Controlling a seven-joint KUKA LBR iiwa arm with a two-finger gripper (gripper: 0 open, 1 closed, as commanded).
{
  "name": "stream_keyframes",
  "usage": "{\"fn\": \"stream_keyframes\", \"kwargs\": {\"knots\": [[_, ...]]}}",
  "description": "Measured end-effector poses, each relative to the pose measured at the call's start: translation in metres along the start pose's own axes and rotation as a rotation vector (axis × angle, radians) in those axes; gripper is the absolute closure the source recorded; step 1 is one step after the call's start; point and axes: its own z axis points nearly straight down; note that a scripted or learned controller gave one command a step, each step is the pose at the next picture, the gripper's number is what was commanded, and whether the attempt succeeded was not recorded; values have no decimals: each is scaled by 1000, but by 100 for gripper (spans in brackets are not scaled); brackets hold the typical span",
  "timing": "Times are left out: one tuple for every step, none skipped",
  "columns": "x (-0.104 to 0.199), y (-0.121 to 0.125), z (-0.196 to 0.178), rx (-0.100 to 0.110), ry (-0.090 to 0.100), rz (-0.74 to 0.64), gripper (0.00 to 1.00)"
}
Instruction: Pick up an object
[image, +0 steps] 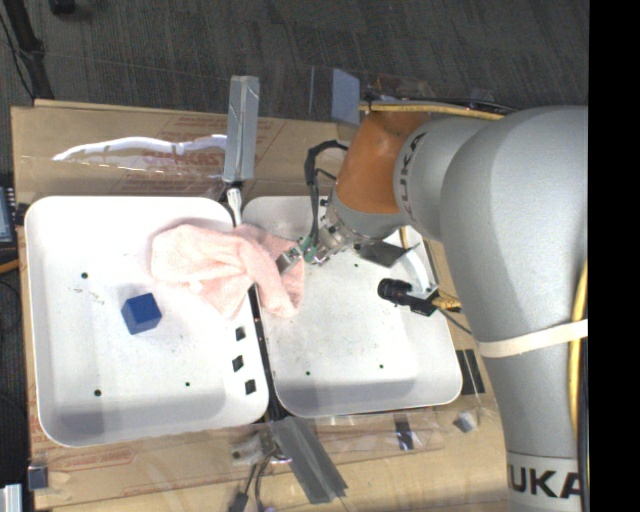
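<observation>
A pink cloth (215, 262) lies crumpled across the divider between the two white bins, mostly in the left bin (60, 330), with one end hanging into the right bin (350, 350). A small blue cube (141, 312) rests on the left bin's floor, below and left of the cloth. My gripper (292, 258) reaches in from the right and sits right at the cloth's right end, touching or just above it over the right bin's left side. The cloth hides whatever is under the gripper's tip.
The grey arm with its orange band (375, 165) covers the right bin's far right part. A black plug-like part (403, 293) sticks out over that bin. A grey post (242, 125) stands behind the bins at the divider. Cardboard lies under both bins.
</observation>
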Motion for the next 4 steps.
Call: {"fn": "stream_keyframes", "kwargs": {"knots": [[-7, 13, -1, -3, -2, -4, 0], [39, -29, -101, -2, -2, 29, 0], [3, -47, 1, 0, 0, 19, 0], [6, -10, 1, 0, -1, 56, 0]]}}
